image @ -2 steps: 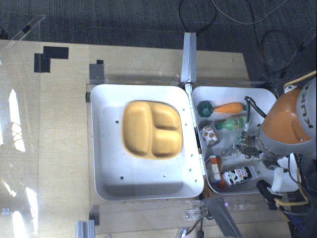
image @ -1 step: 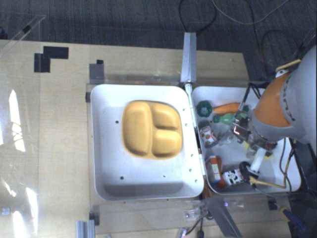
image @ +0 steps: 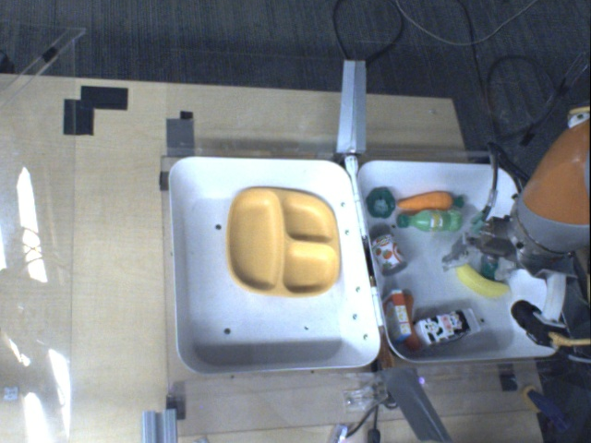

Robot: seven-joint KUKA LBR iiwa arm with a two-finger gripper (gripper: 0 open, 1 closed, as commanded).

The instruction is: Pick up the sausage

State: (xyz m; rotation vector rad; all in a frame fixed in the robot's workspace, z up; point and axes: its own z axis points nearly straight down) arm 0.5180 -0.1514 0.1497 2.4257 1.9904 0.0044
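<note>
Sausage: there it is, the reddish-brown piece [image: 400,314] low in the right bin [image: 499,169], lying lengthwise just beside the bin's left wall, near the front corner.
Handling: my read is a toy food piece, so light, fairly stiff and smooth-skinned. It is likely to roll or squirt out of a pinch that lands off-centre.
Where to grip: across the narrow width at mid-length looks best. The ends are rounded and would probably slip.
Closest neighbour: the black-and-white patterned carton [image: 447,324] sits just beside the sausage's lower end, possibly touching. It is too close to call.
Wall trouble: the left wall crowds one side of the sausage, so there is little room for a jaw on that flank.
Up the wall: a small can-like item [image: 388,253] lies near the upper end, apart from it.
Further out: a yellow banana [image: 483,283], a green bottle [image: 430,221], a carrot [image: 426,201] and a round green piece [image: 379,201], all well apart from the target.
Gripper: it [image: 473,247] hovers over the bin's right half, above the banana and well apart from the sausage.
Jaws: no telling whether they are spread or pressed together, and nothing is visibly held.
Left bin: it [image: 194,247] holds a yellow divided tray [image: 282,240], which is no obstacle here.
</note>
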